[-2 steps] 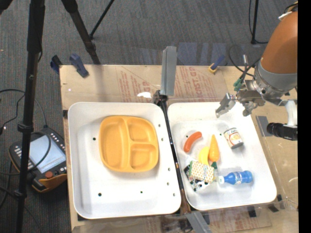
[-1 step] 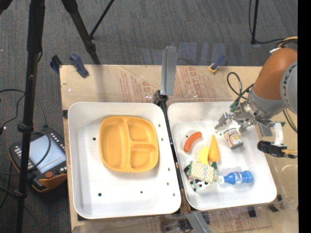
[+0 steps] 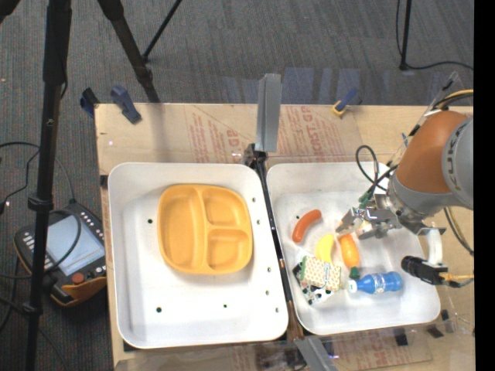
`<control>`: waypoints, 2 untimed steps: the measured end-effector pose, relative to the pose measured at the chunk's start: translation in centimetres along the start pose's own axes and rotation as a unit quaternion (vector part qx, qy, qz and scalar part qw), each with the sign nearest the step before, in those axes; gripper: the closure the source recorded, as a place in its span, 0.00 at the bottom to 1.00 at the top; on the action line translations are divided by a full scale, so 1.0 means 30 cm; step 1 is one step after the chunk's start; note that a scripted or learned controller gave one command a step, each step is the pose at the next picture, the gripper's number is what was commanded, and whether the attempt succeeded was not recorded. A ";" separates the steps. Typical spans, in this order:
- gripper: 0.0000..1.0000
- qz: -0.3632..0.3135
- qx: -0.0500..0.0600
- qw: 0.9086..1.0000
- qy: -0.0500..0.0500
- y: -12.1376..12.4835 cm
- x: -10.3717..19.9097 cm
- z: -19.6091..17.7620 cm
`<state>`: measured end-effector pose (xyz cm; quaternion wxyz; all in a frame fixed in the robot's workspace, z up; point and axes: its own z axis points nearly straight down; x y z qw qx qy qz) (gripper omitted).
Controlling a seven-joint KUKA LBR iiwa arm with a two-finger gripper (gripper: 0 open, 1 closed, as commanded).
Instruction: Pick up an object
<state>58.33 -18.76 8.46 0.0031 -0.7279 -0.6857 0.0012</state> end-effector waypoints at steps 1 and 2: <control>1.00 0.003 0.001 1.000 0.001 0.000 -0.002 -0.027; 1.00 0.024 -0.001 1.000 -0.001 0.100 0.153 -0.325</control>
